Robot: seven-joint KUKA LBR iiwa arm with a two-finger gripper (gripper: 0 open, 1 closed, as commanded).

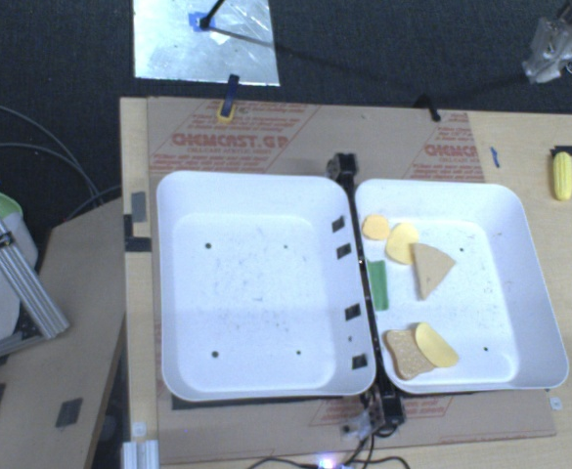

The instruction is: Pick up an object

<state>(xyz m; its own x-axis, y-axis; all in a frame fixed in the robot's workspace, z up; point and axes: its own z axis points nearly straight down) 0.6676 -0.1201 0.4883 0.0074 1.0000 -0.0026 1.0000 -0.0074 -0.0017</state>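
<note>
The right bin [520,291] holds several toy food pieces in its left half. Two yellow discs [389,235] lie near the far left corner, with a tan wedge [430,268] just right of them. A green strip [377,284] rests against the left wall. At the near left, a brown bread slice [404,354] lies partly under a yellow oval [436,345]. My gripper [553,51] hangs at the view's top right corner, over the dark floor, far beyond the bin and well away from every piece.
The left bin [256,291] sits beside the right one, joined by black clips [344,252]. A small yellow object [562,175] lies on the cardboard right of the bins. A shiny metal sheet [205,25] lies on the floor behind.
</note>
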